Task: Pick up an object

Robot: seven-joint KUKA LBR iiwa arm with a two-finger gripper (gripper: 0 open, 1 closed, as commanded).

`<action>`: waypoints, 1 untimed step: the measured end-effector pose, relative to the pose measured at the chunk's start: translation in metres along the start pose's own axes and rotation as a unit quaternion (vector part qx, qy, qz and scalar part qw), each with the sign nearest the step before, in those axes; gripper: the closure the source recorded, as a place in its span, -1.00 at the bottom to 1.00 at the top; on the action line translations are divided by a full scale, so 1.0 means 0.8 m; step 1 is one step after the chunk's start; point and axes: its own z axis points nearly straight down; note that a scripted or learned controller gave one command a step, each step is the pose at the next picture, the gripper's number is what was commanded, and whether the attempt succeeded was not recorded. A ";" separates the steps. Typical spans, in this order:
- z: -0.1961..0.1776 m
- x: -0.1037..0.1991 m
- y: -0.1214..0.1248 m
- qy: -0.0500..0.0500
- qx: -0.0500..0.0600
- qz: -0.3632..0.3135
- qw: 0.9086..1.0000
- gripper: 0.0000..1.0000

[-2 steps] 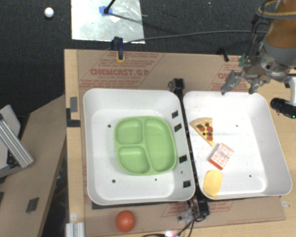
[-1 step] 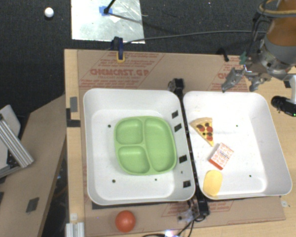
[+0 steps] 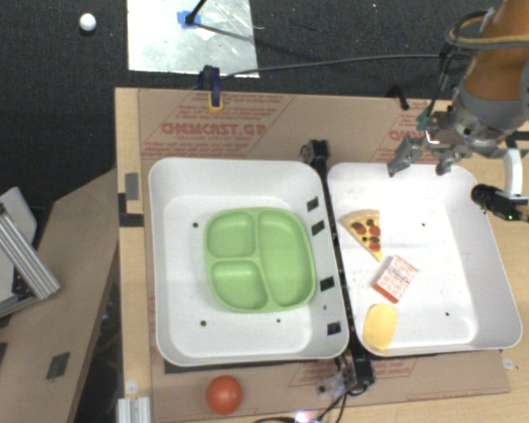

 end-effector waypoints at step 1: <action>0.061 -0.008 0.009 0.000 0.000 0.000 1.000 -1.00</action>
